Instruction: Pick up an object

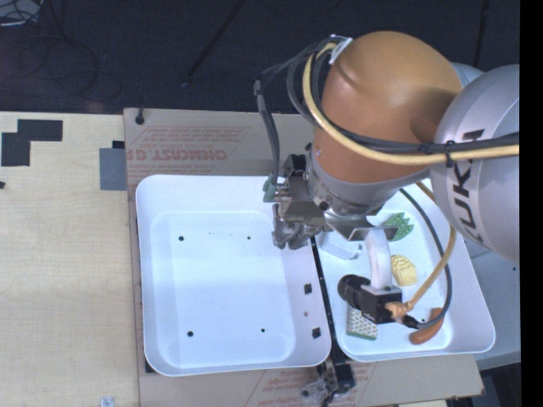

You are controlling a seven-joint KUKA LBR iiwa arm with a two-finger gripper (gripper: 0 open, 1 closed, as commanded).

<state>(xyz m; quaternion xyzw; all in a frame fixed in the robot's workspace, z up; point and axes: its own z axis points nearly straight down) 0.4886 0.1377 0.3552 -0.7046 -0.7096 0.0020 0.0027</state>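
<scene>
Camera view has our claw (293, 227) hanging over the seam between the two bins; can't tell its state. The toys sit in the right bin (475, 329): yellow corn (403, 270), green leafy piece (397, 225), orange sausage-looking thing (424, 332). We'd slide right, well clear of the rim, centre over the corn, then descend.

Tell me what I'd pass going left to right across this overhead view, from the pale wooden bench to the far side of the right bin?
Wooden bench top → left white bin → gripper over the bins' shared edge → green-and-white checked piece → yellow corn-like toy → orange sausage-shaped toy → right bin's outer rim.
</scene>
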